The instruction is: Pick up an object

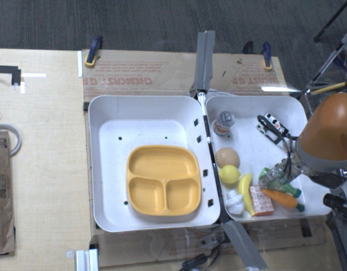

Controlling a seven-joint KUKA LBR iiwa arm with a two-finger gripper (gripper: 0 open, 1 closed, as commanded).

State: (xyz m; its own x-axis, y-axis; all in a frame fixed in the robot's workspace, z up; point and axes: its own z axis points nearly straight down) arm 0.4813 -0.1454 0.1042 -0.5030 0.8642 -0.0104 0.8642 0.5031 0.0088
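Table [43, 208]: pale wood under dark carpet, bearing two white bins side by side.
Left bin [105, 151]: holds a yellow divided plate [163, 179], lying flat.
Right bin [249, 103]: holds a small grey-capped can [223, 122], a black clip [272, 127], a tan ball [227, 156], a lemon [229, 174], a banana [246, 192], a white lump [234, 202], a red box [260, 200] and a carrot [283, 198].
Arm [326, 129]: orange band over the right bin's right side.
Claw [279, 174]: low beside a green item [273, 178], just above the carrot; whether it is spread or pinching, I cannot tell.
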